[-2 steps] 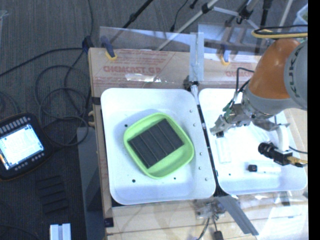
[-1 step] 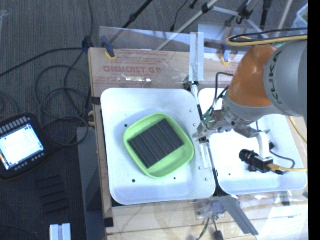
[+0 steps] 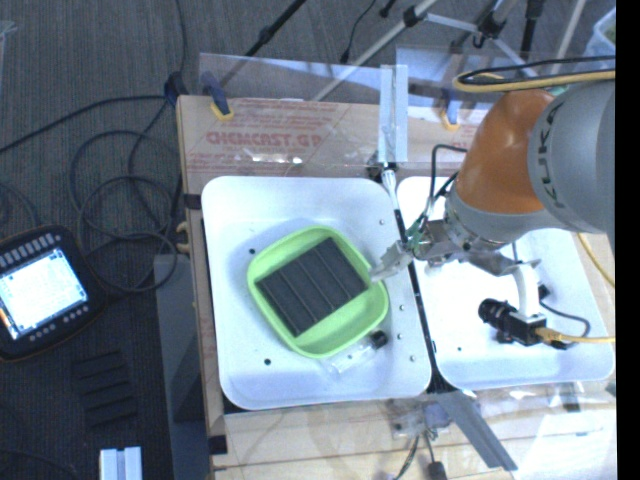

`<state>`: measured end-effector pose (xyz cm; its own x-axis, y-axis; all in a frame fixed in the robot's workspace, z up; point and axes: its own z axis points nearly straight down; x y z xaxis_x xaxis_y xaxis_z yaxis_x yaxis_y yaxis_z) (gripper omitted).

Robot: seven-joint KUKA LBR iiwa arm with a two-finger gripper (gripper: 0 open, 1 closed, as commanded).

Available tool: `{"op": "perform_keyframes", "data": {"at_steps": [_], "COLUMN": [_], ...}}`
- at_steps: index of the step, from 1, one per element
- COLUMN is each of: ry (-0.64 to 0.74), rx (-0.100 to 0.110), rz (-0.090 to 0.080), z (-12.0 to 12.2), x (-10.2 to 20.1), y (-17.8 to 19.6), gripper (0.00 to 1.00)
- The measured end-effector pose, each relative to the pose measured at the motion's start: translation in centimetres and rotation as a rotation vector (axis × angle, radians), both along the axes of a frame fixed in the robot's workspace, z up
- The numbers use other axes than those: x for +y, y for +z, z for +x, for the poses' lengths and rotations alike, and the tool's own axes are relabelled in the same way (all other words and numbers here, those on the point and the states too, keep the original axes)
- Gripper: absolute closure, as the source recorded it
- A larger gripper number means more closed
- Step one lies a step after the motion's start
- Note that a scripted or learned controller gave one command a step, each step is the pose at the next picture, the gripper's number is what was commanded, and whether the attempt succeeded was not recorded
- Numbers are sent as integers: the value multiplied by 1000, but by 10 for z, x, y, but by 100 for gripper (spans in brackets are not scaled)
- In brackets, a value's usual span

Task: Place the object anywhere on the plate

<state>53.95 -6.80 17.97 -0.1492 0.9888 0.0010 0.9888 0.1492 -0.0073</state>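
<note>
Reaching in: grey arm [image 3: 585, 158] from the right, with a smooth rounded casing and a glossy orange band [image 3: 505, 163] above the wrist.
Claw: gripper [image 3: 387, 264] sits low at the seam between the two bins, its pale metal tip pointing left at the plate's right rim. Apart or together: cannot tell from this angle.
Plate: green plate [image 3: 300, 343], plastic-looking, square with rounded corners and a raised lip, set askew in the middle of the left bin.
Slab: dark ribbed slab [image 3: 310, 286], flat, rectangular and matt, with long parallel grooves. It lies inside the plate and covers most of its floor.
Small piece: clear piece [image 3: 362, 348] with a black end, on the bin floor touching the plate's near right corner, off the plate.
Bins: left bin [image 3: 230, 228] and right bin [image 3: 470, 358], shallow, white and smooth, with rounded corners, side by side.
Bench: board top [image 3: 270, 133] under a clear sheet with red lettering, far of the bins.
Floor: dark carpet, black cables [image 3: 110, 208] looped at left, and a lit handheld screen [image 3: 40, 290] at far left.
In the way: the plate's raised right lip stands between the claw tip and the slab.
Slab to claw: the slab lies just left of the gripper, near it but apart.
</note>
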Motion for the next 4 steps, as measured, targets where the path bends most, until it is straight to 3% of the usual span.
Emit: {"op": "perform_keyframes", "data": {"at_steps": [1,2,3,4], "ry": [-18,-132,-318,-468], "rx": [-2,-2,-2,-3], "rz": [-2,-3,-5,-7], "z": [21,-20,-25,-53], "x": [-44,-75,-157,-141], "y": [21,93,118,253], "gripper": [0,0,0,0]}}
